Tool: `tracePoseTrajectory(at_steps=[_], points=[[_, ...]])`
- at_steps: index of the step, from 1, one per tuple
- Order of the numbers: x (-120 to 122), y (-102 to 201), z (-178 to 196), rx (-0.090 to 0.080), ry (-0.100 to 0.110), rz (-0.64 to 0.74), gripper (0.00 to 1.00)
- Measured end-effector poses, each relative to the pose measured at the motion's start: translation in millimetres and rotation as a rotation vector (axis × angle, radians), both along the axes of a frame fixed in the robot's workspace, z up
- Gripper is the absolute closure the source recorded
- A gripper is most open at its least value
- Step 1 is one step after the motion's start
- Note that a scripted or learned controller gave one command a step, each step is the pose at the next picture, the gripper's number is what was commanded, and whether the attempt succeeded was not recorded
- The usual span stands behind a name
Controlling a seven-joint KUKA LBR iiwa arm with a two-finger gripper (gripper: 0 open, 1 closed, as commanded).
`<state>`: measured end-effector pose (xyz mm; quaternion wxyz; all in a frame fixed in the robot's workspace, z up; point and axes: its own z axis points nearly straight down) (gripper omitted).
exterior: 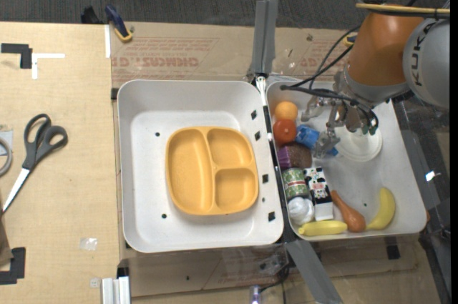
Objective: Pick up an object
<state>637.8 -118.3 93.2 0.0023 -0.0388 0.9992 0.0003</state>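
Note:
My gripper [332, 129] hangs low over the back of the right bin [408, 181], under the orange wrist band. Just to its left lies a small blue object [308, 136], and a clear round cup [361, 146] sits beneath and to its right. Along the bin's left wall lie an orange fruit [286, 110], a red fruit [284, 131], a purple item [285, 155], a green can [294, 181] and a black-and-white carton [318, 185]. At the front are two yellow bananas [323, 227] [383, 209] and an orange-brown carrot [348, 212]. Nothing visibly hangs from the gripper.
The left bin [136, 152] holds a yellow divided plate [212, 170]. Scissors [34, 146] lie on the wooden bench at far left. A blue clamp [118, 22] sits at the back. A grey divider bar [263, 38] rises between the bins.

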Motion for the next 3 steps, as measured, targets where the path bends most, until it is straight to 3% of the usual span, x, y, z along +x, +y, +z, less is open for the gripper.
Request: tracePoseTrajectory(at_steps=[1, 2, 3], points=[[-34.5, 15.6, 0.7, -0.001, -0.002, -0.096, 0.00], [-63.7, -65.3, 0.3, -0.001, 0.000, -0.127, 0.00], [-157.8, -41.9, -0.8, 0.000, 0.002, -0.306, 0.00]])
